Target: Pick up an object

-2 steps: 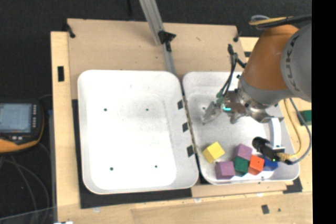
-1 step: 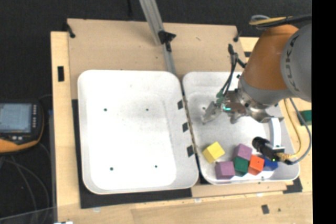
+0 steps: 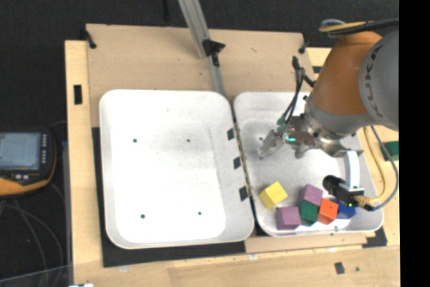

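Wooden bench (image 3: 161, 67) bearing two white bins (image 3: 168, 165), slanted metal rail (image 3: 191, 3) above, handheld control pendant (image 3: 25, 158) at far left.

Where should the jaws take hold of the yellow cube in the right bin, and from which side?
Probably from straight above, closing on two opposite flat faces of the yellow cube. It lies apart from the cluster around the purple cube, with bare bin floor on its sides, so the jaws have room. It sits turned at an angle, so the gripper would likely need to rotate to match.
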Controlling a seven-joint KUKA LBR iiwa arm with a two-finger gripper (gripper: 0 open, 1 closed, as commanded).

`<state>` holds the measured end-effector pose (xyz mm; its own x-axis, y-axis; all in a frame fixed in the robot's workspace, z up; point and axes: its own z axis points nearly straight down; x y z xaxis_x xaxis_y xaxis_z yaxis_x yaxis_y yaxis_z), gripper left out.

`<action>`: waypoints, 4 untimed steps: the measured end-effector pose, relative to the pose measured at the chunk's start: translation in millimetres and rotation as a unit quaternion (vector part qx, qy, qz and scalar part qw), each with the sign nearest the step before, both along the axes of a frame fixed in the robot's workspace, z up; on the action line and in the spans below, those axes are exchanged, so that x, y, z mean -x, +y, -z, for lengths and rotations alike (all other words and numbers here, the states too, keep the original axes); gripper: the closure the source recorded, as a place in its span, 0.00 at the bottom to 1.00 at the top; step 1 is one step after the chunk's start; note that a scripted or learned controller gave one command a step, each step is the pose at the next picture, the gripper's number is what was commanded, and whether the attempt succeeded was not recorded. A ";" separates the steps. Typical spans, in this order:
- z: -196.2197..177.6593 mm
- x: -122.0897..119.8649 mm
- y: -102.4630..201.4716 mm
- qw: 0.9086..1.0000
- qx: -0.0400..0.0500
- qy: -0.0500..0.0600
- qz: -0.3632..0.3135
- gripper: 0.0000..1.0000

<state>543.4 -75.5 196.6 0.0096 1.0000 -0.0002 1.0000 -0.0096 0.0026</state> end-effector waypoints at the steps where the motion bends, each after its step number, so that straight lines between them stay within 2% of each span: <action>1: 100.9 -128.7 -15.2 1.000 0.003 0.001 -0.007 0.00; 4: 99.1 -127.3 -13.9 1.000 0.002 0.002 -0.010 0.00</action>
